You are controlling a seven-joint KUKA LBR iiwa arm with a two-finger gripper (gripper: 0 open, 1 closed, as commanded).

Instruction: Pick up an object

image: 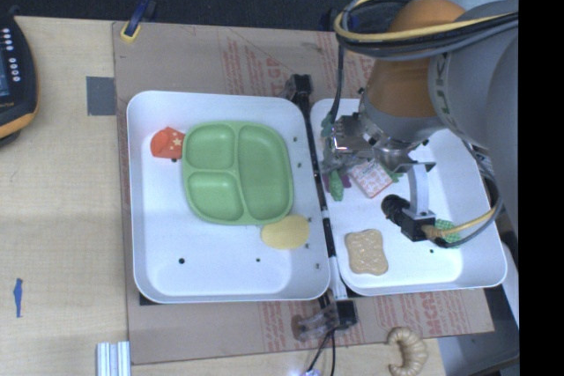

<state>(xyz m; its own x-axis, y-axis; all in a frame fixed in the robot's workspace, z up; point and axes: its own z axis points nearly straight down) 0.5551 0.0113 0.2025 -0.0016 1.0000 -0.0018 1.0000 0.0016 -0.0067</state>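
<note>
End effector (345, 152) low in right bin (467, 273); green plate (238, 172) left.

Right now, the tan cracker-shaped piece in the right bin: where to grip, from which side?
Take the tan cracker across its narrower width, from straight above. It lies flat on the right bin floor with open floor all round, so the fingers likely fit down either long edge.

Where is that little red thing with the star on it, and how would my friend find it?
Start at the left white bin, the one holding the big green divided plate. Look just past the plate's upper left corner, near the bin's left wall, and there sits the small red piece. It is the only red item in that bin, and it carries a pale star, unlike the plain yellow piece below the plate.
</note>
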